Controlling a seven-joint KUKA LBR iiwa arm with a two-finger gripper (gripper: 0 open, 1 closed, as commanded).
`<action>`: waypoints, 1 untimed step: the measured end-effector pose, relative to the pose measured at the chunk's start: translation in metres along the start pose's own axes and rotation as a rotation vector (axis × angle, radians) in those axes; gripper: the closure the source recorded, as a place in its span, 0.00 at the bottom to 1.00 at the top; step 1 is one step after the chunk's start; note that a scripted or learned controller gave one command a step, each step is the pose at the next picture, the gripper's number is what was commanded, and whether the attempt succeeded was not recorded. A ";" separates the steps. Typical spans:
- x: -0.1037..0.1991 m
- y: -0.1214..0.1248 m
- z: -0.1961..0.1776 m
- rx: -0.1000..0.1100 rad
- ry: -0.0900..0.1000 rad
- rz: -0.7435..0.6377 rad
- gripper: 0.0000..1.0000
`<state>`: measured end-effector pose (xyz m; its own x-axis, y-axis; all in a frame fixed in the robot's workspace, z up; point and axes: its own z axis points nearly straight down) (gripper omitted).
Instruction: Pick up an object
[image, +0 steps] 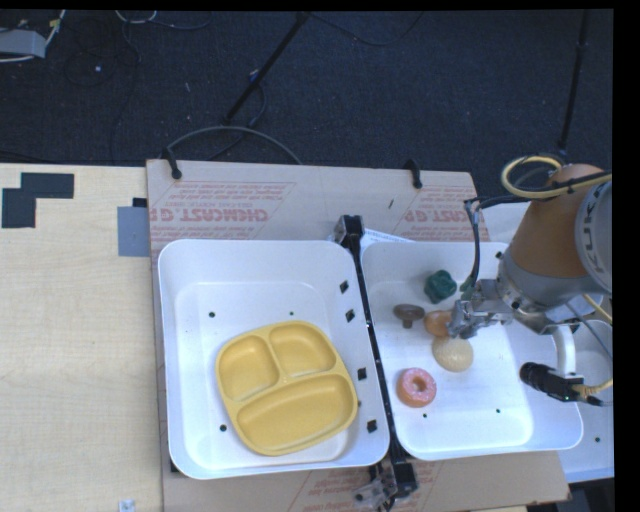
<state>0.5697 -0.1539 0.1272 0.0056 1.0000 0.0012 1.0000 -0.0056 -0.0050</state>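
Claw (466, 322) state you cannot tell; cream ball (452, 354) lies just below it, orange piece (438, 323) beside

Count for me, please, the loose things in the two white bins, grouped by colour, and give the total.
Yellow: 1, the divided tray in the left bin.
Green: 1, the small block in the right bin.
Brown: 1, the mushroom-shaped piece.
Orange: 1, the round piece beside the gripper.
Cream: 1, the ball.
Pink: 1, the doughnut.
Total: 6
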 end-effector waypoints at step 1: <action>0.007 0.002 -0.045 -0.007 -0.001 -0.007 1.00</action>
<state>0.5724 -0.1474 0.1723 -0.0014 1.0000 0.0000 1.0000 0.0014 0.0015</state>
